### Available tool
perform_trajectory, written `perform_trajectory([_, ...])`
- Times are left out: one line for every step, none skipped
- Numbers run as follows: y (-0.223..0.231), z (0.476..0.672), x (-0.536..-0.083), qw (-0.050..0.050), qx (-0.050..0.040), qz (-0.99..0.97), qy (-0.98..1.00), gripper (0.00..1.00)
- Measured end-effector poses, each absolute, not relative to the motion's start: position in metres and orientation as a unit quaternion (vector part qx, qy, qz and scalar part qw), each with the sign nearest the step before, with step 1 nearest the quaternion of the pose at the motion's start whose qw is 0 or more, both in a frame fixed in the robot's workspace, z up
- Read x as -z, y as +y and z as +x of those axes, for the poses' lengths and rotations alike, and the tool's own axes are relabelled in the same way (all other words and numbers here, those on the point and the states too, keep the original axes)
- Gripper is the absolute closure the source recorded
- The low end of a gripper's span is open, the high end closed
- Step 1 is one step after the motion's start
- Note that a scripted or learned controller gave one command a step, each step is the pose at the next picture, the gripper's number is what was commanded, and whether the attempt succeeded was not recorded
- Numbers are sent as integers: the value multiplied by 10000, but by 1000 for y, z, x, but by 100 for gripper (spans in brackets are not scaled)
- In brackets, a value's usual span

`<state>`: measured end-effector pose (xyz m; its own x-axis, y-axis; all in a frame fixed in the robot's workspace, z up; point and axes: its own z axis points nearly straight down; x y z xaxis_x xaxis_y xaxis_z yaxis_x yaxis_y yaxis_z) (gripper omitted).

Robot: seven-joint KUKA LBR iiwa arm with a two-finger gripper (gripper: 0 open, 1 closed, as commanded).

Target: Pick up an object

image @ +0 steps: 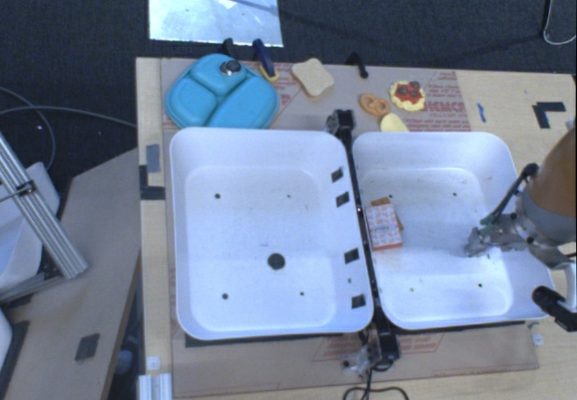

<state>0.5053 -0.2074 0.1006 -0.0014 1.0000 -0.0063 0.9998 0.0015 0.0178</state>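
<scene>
While the little box (384, 225) lies flat against the right bin's (433, 148) left wall, the gripper (480, 243) hangs well apart, gripping nothing; picking up is not yet done.

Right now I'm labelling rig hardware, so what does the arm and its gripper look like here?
The arm enters at the right edge as a grey body topped by an orange-brown band. Dark thin cables or rods run down from it to a small grey metallic gripper over the right bin.
</scene>
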Motion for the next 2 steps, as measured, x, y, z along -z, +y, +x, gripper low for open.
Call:
perform_trajectory([-159,559,-88,54,-17,7042,7100,100])
perform_trajectory([-83,512,-117,-12,-6,7044,7098,100])
